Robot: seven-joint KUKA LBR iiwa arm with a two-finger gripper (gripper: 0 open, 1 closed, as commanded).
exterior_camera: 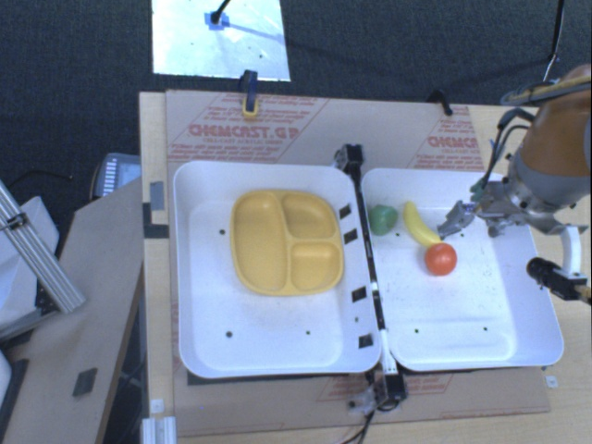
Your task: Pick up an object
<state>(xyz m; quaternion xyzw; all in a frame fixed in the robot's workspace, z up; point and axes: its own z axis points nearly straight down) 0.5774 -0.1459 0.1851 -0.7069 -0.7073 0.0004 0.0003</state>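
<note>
Three small objects lie in the upper part of the right bin: a green round fruit, a yellow banana and a red-orange tomato. My gripper hangs over the right bin's upper right, just right of the banana and above and right of the tomato. Nothing shows in its grasp. The grey arm with its orange band comes in from the right edge.
In the left bin a yellow divided plate lies near the middle. A black divider with clips runs between the bins. A cardboard sheet lies under both. A black fitting sticks in at the right bin's edge.
</note>
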